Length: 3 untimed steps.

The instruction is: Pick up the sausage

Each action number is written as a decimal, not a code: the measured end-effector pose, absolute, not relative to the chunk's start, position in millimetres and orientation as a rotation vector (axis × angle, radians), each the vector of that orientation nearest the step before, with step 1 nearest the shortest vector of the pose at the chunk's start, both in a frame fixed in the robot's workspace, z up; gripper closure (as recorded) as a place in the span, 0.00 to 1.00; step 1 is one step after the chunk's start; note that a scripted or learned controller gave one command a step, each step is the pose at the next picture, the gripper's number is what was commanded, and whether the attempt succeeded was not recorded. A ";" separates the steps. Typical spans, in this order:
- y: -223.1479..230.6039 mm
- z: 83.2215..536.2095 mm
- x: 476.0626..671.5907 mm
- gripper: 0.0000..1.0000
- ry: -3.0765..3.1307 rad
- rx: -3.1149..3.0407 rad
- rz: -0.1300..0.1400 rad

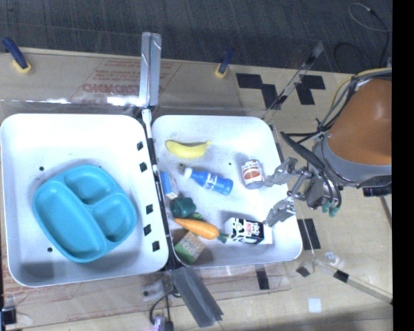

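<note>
A brownish, stubby object [190, 247] lies in the front left corner of the right bin [221, 124], partly under a carrot [196, 228]. It may be the sausage, but I cannot tell for sure. My gripper [269, 200] hangs over the bin's right side, open, with bare bin floor between its fingers. Its far fingertip [270, 179] is close to a small red and white can [252, 173]. Its near fingertip [272, 218] is just right of a cow-patterned milk carton [248, 231]. The brownish object is well to the gripper's left.
The right bin also holds a banana [187, 148], a blue bottle [210, 181] and a dark green item [183, 207]. The left bin [27, 133] holds a blue divided plate [85, 212]. A ridge with black clips [150, 185] separates the bins.
</note>
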State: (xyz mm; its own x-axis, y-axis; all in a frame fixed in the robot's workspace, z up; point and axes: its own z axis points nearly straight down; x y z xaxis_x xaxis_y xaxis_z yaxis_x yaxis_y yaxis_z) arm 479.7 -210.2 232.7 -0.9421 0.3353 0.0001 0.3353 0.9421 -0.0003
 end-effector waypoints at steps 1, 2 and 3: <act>-161.7 210.0 601.2 0.00 -3.133 -0.251 0.000; -105.3 219.5 647.8 0.00 -3.136 -0.239 0.001; -106.1 231.2 648.8 1.00 -3.141 -0.237 0.002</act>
